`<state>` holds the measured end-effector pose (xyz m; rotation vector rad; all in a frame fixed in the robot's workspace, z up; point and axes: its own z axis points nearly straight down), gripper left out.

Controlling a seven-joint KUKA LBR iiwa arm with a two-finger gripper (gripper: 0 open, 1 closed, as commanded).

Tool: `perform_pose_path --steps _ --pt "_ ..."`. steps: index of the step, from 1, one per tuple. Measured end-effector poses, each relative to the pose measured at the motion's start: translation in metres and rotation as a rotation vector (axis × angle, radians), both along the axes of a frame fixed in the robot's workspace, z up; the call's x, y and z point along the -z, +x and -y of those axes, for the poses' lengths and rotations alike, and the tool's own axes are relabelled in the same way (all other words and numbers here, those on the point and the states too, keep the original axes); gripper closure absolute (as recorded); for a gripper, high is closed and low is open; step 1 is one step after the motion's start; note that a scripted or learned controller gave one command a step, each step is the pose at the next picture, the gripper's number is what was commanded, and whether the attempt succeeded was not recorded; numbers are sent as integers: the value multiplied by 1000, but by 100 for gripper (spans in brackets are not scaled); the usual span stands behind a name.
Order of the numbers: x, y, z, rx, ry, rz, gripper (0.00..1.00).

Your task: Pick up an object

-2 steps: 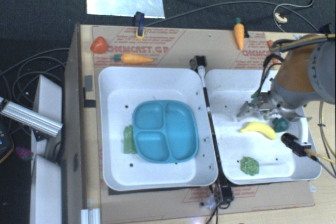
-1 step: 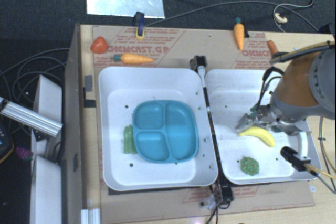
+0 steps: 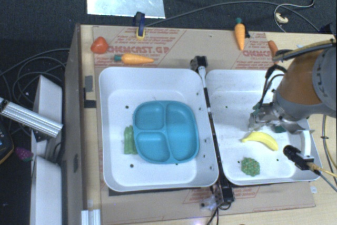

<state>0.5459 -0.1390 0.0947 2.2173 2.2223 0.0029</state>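
Dark carpet surrounds the cardboard-topped bench (image 3: pixel 174 45), whose printed brown sheet carries two shallow white plastic bins side by side. Of these, the left bin (image 3: pixel 113 113) holds a sky-blue moulded plastic plate with three compartments (image 3: pixel 166 131), smooth and glossy, and a small green ridged piece (image 3: pixel 128 139) touches the plate's left edge. From the right reaches the grey arm with its orange band (image 3: pixel 300 84), wrist down in the right bin (image 3: pixel 231 87). Its end effector (image 3: pixel 261 117) sits low over the bin floor, just above the yellow toy banana (image 3: pixel 260 139); whether it is spread or closed I cannot tell, and nothing is visibly held.

That banana lies on the bin floor near the middle right, with a knobbly green lump like toy broccoli (image 3: pixel 250 166) just below it. It is probably a light, hollow, stiff plastic piece with a slick curved skin, so it may roll or squirt out. Gripping across its thick middle looks safest. Toy carrots (image 3: pixel 240 35) and an orange-red toy vegetable (image 3: pixel 99 45) lie on the cardboard behind the bins.
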Motion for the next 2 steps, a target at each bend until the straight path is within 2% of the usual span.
perform_pose_path --steps 1,2 --pt "0 0 0 0 0 0 0" --pt "10 104 43 -2 -1 0 0"
